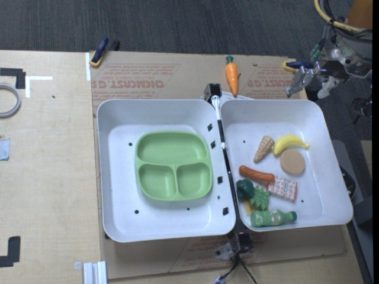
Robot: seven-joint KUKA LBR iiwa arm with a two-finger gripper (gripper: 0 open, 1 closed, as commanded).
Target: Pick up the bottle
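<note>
The arm (355, 16) is cut off by the top and right edges; its base and most of its links lie outside the view. The gripper (312, 80) is small and partly blurred, so its finger spacing cannot be read. The ring (7, 101) is cut by the left edge. The print on the packet (283, 188) and the bottle (272, 218) label is too small to read. The broccoli (254, 195) partly covers the sausage (257, 174) end.

Broccoli (253, 195) touching bottle (271, 218); above clear
</note>
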